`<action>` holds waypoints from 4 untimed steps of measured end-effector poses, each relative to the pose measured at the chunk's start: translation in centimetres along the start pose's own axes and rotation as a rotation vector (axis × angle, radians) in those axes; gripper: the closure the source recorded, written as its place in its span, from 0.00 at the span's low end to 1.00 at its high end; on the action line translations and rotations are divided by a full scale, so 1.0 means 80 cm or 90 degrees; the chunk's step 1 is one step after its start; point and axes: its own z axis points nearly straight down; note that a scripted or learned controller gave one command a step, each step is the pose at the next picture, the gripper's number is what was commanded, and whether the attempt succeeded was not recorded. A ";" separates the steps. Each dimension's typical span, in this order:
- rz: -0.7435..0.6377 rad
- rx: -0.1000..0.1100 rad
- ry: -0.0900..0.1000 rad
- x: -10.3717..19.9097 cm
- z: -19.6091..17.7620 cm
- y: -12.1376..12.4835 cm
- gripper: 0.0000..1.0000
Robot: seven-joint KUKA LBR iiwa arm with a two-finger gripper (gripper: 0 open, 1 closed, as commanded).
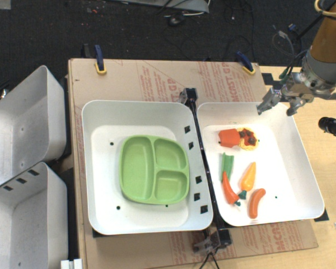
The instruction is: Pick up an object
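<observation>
My gripper [280,106] hangs over the far right corner of the right bin [302,167], its two fingers spread apart with nothing between them. Below and left of it lies a red and yellow toy food piece [237,138]. Further down the bin are a green pepper [228,164], a red chili [229,190], a yellow-orange pepper [248,176] and an orange sausage-shaped piece [255,202]. All rest on the bin floor, apart from the gripper.
The left bin [101,128] holds a green divided plate [155,170]. A black divider [197,150] runs between the bins. Two more white bins [22,167] stand off the bench at the left. Blue and yellow clamps [99,60] grip the board's far edge.
</observation>
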 end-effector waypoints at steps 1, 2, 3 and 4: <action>-0.002 -0.008 -0.002 0.001 -0.011 0.003 0.00; -0.002 -0.007 -0.001 0.006 0.044 0.003 0.00; -0.003 -0.006 -0.001 0.011 0.122 0.006 0.00; -0.003 -0.006 -0.001 0.012 0.188 0.006 0.00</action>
